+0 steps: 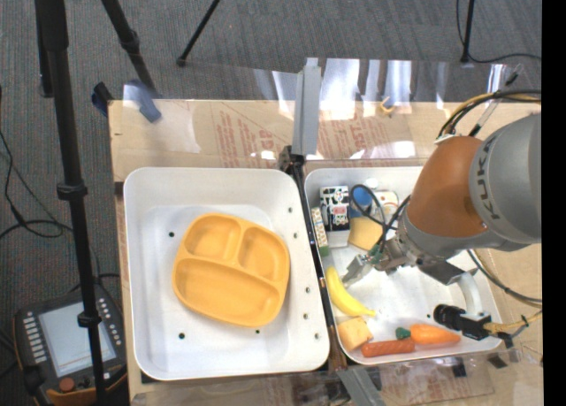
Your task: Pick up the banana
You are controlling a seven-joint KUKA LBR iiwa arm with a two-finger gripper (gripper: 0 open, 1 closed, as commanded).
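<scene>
Hand hovers spread just above the banana lying at the right bin's left wall; likely light, smooth, slightly slippery toy; pinch across its middle.

A grey ribbed carpet covers the floor at twelve o'clock, crossed by thin black tripod legs. A thick black stand pole runs down the nine o'clock side, with dark cables trailing on the carpet beside it. At seven o'clock a control pendant with a pale screen lies on the floor. The wooden bench top is covered by clear plastic sheeting, and bright light glares off it at one o'clock.
</scene>
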